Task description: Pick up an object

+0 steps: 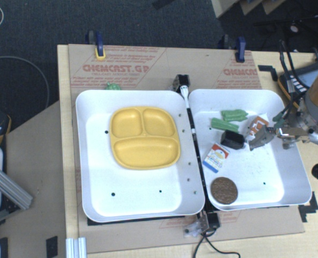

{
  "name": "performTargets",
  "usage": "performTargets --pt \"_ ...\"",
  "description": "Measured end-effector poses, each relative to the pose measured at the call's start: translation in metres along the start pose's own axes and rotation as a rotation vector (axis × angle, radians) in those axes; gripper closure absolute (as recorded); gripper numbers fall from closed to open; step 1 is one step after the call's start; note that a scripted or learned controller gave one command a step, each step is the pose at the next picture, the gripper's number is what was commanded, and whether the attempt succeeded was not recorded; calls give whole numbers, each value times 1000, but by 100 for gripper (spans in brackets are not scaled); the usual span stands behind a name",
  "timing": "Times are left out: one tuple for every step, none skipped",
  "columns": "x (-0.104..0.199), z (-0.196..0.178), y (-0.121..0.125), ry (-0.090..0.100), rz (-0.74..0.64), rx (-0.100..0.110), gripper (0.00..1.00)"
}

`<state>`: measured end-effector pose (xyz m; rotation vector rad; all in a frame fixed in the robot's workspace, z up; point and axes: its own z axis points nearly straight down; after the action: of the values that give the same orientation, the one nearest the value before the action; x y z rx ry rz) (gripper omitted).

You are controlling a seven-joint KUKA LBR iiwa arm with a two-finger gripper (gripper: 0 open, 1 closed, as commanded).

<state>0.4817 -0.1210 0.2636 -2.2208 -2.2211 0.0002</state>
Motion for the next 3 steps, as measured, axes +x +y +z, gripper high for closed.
performTargets --pt "0 -11 1 -1 0 -3 100" --pt "72 -75 -1 1 -9 -9 100" --pt "138 -106 -2 1 -9 -7 100"
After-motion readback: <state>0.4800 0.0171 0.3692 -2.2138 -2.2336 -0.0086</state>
